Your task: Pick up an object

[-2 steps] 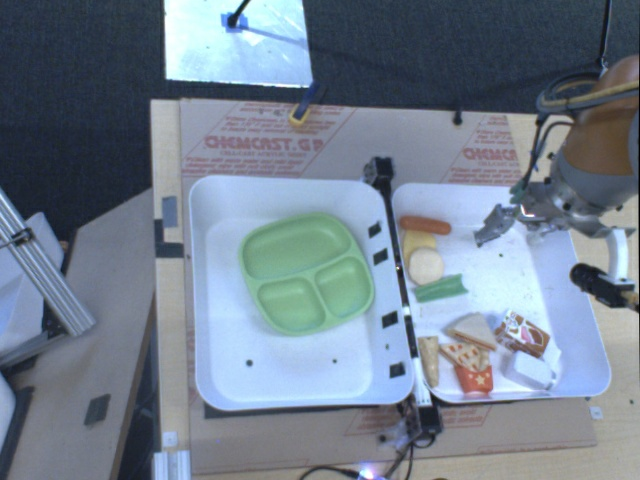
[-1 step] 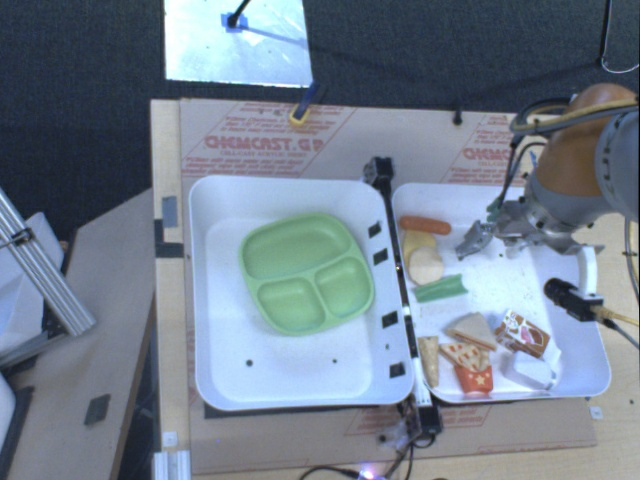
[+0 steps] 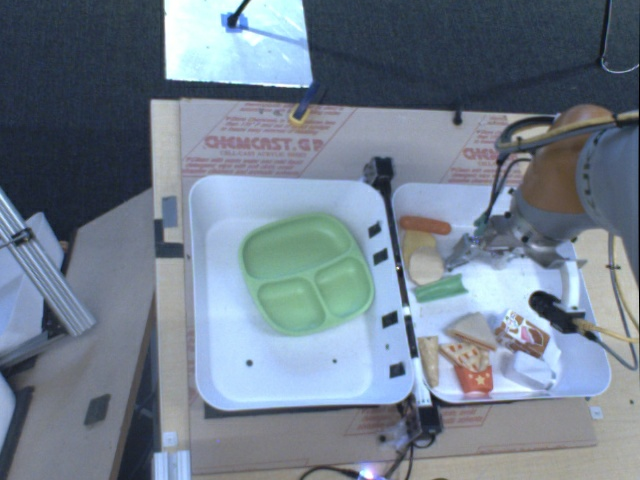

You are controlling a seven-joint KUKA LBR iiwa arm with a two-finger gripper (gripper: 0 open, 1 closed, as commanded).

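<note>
My gripper (image 3: 466,249) hangs low over the back half of the right bin (image 3: 596,366), reaching in from the right under the orange-banded wrist. Just left of it lie a pale slice (image 3: 425,266) and an orange-red sausage (image 3: 425,225). A green stick (image 3: 440,289) lies just below it. Nearer the front are a sandwich wedge (image 3: 470,329), a red fries box (image 3: 473,368), a cone (image 3: 428,358) and a small printed carton (image 3: 523,334). I see nothing lifted off the bin floor.
The left bin (image 3: 215,368) holds a green compartment plate (image 3: 305,273). A black-clipped divider (image 3: 393,268) separates the bins. A clear plastic piece (image 3: 535,374) lies at the right bin's front corner. A black cable plug (image 3: 553,312) hangs off the arm over the right side.
</note>
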